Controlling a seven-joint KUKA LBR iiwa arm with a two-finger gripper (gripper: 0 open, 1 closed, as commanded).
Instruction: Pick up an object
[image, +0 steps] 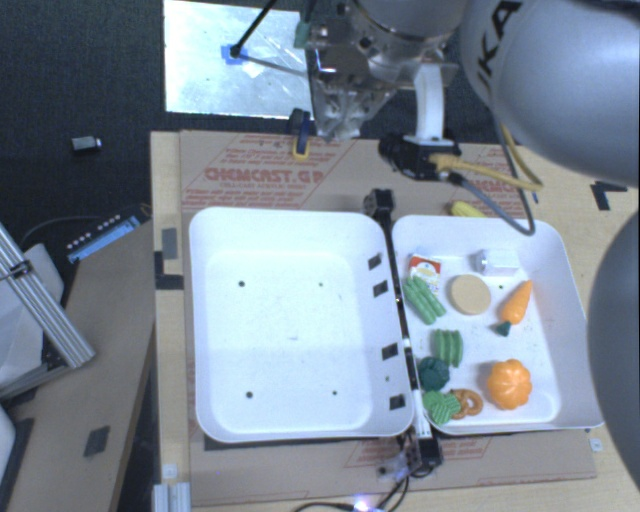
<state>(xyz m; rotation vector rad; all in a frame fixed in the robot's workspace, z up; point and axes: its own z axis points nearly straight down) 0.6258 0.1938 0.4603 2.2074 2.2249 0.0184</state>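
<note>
Orange plastic pumpkin (509, 384) sits in the right white bin (565, 290), near its front, beside a brown pretzel (467, 403). Gripper (335, 112) hangs well apart, beyond the bins; its grip state cannot be determined. Tight clustering of neighbouring items risks a misplaced grasp.

bins (270, 225) white | pumpkin (509, 384) orange | carrot (516, 301) orange, green top | cookie (469, 295) tan | broccoli (433, 374) dark green | board (250, 165) brown, red print

Single fixed camera above the bench (250, 160), angled down, both white bins (290, 420) in frame, arm (560, 70) close overhead
</note>
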